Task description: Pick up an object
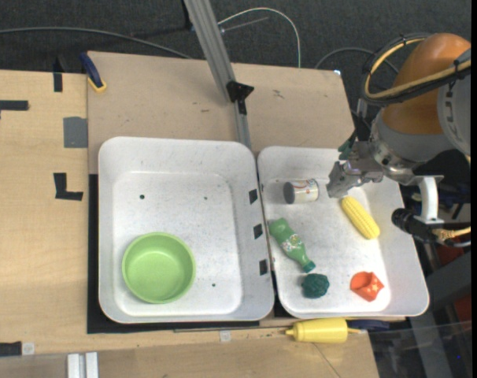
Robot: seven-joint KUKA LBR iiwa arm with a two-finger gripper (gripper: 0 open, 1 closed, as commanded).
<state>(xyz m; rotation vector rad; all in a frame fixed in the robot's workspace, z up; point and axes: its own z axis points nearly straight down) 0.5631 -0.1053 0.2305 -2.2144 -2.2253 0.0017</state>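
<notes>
- Camera view is showing the tool (342, 178) hanging low over the right bin (404, 290), between the jar (301, 190) just to its left and the corn (360, 216) just below-right.
- Risk, as I judge it: descending here, it may be landing between the two, nudging the jar into a roll or clipping the corn, and closing on nothing.
- How far the tool is open I cannot tell; nothing is showing in its grip.
- Bottle (291, 244), broccoli (316, 285) and pepper (366, 285) are lying farther below it.
</notes>
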